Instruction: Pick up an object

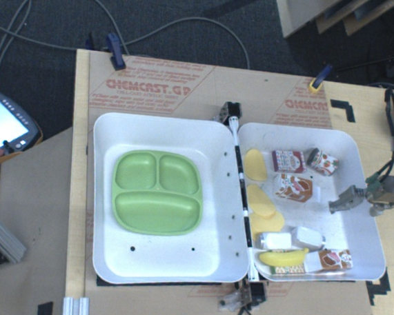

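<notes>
Counting bins: two shallow white bins side by side on the desk (77, 176), the left bin (98, 248) at 9 o'clock of the scene, the right bin (366, 235) at 3 o'clock.
Green tray: one, three compartments, lying flat in the middle of the left bin (157, 192).
Yellow flat pieces: two, along the right bin's 9 o'clock wall, upper piece (255, 165) and lower piece (264, 207).
Printed red-and-white packets: four; first packet (288, 160) at 12 o'clock of the bin, second packet (324, 161) just beside it toward 1 o'clock, third packet (294, 187) near the bin's middle, fourth packet (335, 259) at 5 o'clock.
Banana: one (282, 258), lying at 7 o'clock of the right bin, on a flat packet.
White blocks: two, larger block (275, 240) just above the banana, smaller block (310, 236) beside it toward 3 o'clock.
Pincer: one (342, 202), over the 3 o'clock part of the right bin, pointing toward 9 o'clock; nothing visible between its tips, and how far it is open cannot be told.
Clamps: two on the desk's far edge, blue clamp (115, 50) at 11 o'clock, blue-and-yellow clamp (320, 77) at 1 o'clock.
</notes>
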Controlling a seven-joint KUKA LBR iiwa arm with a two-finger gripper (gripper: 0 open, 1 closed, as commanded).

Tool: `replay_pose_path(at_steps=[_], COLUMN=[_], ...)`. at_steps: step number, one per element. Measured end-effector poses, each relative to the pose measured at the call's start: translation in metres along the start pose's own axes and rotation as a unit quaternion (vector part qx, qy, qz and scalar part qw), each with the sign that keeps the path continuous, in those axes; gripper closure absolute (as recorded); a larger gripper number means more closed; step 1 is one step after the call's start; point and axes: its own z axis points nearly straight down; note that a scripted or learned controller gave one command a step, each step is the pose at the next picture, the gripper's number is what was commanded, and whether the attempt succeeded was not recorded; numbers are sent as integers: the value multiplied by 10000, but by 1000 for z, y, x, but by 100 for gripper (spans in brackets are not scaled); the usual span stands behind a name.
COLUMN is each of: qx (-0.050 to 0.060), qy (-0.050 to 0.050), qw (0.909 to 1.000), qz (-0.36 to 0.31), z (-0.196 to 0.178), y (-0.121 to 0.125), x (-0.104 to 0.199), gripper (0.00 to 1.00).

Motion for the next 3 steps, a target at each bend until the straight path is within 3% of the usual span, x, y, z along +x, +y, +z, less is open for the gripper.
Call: replay_pose_path(at_steps=[1,2,3], qx=[11,-9,-52], qy=[8,1,22], qw=[10000,10000,10000], qz=[1,-8,-12], z=[113,88,121], y=[3,113,107], x=[26,30,27], gripper=[0,0,0])
